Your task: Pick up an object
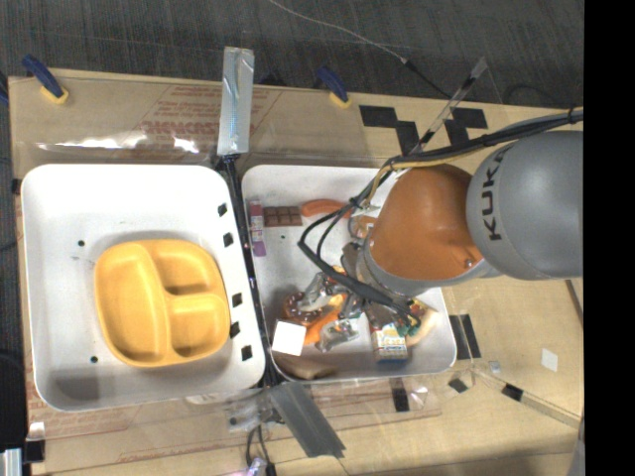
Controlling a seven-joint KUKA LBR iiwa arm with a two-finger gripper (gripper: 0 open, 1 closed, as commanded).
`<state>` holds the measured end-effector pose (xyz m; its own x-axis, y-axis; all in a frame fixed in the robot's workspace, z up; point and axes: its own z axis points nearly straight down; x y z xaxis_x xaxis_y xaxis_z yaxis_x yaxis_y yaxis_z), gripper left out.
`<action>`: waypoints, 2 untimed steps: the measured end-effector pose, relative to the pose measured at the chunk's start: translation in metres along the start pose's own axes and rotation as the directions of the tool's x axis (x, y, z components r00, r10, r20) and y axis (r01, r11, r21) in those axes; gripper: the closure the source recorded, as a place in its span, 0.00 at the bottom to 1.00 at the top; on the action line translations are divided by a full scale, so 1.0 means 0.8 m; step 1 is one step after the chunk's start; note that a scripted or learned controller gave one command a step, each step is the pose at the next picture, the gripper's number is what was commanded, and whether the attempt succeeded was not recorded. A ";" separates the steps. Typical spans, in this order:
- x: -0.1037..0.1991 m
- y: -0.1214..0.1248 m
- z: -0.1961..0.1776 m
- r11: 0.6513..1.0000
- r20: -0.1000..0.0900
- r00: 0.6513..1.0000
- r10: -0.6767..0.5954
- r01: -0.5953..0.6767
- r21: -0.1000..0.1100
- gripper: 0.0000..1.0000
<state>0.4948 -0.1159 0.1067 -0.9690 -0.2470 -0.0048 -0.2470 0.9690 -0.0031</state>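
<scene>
Reading "KUKA" on arm (516,206); gripper (332,305) over clutter, grip state indiscernible.

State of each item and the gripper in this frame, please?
Yellow tray: upright, flat in left bin.
Right bin: holds a heap of small items.
White card: lying on heap's edge.
Gripper: down among the heap, grip unclear.

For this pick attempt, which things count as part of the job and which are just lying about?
Job:
- gripper, down among the clutter
- right bin
- cluttered small objects there, including a white block

Lying about:
- yellow divided tray in the left bin
- blue clamps
</scene>
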 end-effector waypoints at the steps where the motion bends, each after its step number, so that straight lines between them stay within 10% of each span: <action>1: -0.049 0.027 -0.205 0.999 0.006 0.999 -0.042 0.042 0.003 1.00; 2: -0.110 -0.076 -0.289 0.980 0.001 0.980 0.200 -0.200 0.002 1.00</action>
<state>0.5939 -0.1526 0.3383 -0.9988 -0.0478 -0.0060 -0.0477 0.9989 -0.0041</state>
